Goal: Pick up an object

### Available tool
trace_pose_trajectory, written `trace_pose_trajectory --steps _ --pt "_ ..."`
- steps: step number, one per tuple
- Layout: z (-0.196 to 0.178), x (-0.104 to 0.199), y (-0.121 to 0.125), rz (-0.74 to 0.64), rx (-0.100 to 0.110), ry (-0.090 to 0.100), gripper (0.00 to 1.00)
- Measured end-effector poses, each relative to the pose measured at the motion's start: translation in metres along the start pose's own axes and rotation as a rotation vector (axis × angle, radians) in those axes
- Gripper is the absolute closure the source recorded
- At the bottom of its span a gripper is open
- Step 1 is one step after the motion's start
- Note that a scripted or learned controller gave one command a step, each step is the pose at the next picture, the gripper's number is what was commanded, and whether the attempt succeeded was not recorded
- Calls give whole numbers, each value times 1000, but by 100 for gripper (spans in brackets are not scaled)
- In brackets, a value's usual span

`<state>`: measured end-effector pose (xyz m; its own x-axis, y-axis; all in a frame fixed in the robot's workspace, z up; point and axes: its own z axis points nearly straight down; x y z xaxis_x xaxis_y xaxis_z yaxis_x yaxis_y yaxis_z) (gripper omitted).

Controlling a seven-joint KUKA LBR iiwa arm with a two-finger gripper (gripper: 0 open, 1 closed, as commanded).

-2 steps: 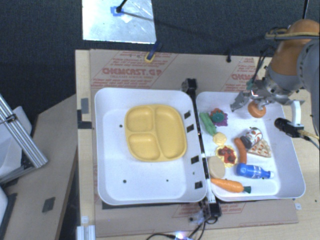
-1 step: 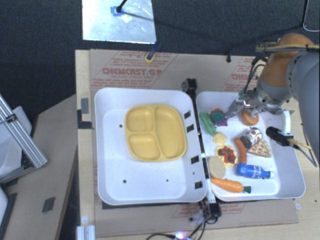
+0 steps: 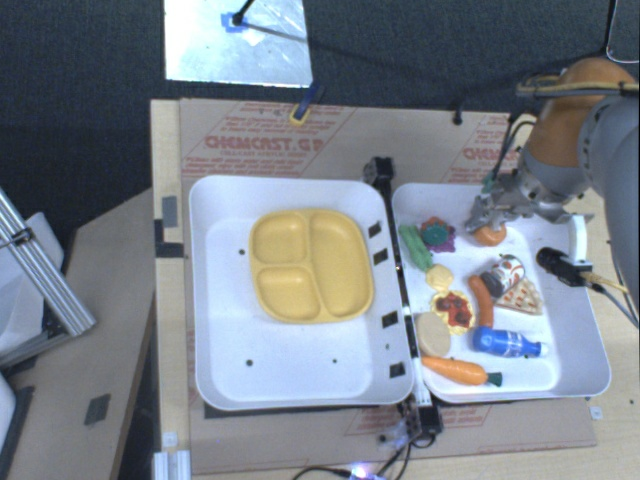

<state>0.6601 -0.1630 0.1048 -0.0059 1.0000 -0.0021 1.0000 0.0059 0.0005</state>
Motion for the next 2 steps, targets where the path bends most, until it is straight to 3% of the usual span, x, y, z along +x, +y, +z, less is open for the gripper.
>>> trace_pose_trajectory --steps 2 --pt "-116 8 6 0 -9 0 100"
